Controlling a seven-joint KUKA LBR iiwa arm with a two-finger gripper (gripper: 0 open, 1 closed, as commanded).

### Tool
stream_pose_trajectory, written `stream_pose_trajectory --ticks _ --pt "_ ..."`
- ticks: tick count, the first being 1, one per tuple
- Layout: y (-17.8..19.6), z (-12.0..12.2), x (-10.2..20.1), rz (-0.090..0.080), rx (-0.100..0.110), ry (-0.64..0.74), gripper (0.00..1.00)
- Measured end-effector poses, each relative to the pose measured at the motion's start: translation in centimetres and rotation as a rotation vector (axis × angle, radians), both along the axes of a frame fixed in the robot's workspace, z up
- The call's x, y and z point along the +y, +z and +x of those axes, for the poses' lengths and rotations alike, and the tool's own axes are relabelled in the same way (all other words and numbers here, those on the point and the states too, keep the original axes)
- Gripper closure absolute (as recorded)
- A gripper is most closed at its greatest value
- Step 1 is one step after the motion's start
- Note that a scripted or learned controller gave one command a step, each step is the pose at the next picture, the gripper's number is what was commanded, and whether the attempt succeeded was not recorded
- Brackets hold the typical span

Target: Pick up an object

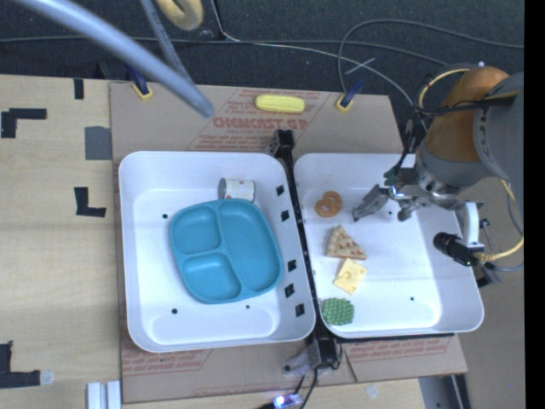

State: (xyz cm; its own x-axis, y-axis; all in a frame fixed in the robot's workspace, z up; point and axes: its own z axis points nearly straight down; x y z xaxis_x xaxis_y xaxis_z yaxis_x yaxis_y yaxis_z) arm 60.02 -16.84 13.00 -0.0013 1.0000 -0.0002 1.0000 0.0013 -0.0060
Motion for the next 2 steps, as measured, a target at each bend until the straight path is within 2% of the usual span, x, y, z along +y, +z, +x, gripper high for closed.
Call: stream_pose_trajectory --ticks 1,2 --pt "-4.7 0.0 0.1 -0.002 -0.006 0.001 0.0" --pt "-3.4 0.2 0.1 -0.003 -0.01 0.002 1.0"
